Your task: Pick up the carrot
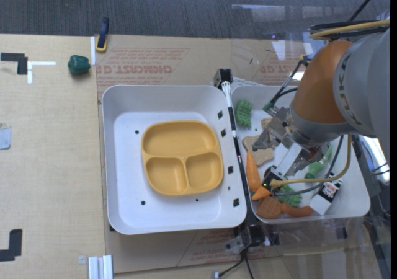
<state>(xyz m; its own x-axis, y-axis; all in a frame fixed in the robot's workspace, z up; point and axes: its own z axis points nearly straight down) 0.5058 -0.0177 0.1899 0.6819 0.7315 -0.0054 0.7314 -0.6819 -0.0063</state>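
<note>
The carrot (252,171) is a slim orange piece lying lengthwise along the left wall of the right bin (355,208), close to the divider between the bins. My gripper (268,140) hangs low over the middle of that bin, just right of and slightly above the carrot's upper end. The carrot is not lifted. The grey arm with its orange band (322,79) covers much of the bin's right half.
Beside the carrot lie a green studded toy (243,112), tan pieces (262,155), green leafy pieces (289,197), a round orange-brown disc (270,208) and another orange piece (299,211). The left bin (121,147) holds a yellow divided plate (182,157). A dark green object (79,65) sits on the bench.
</note>
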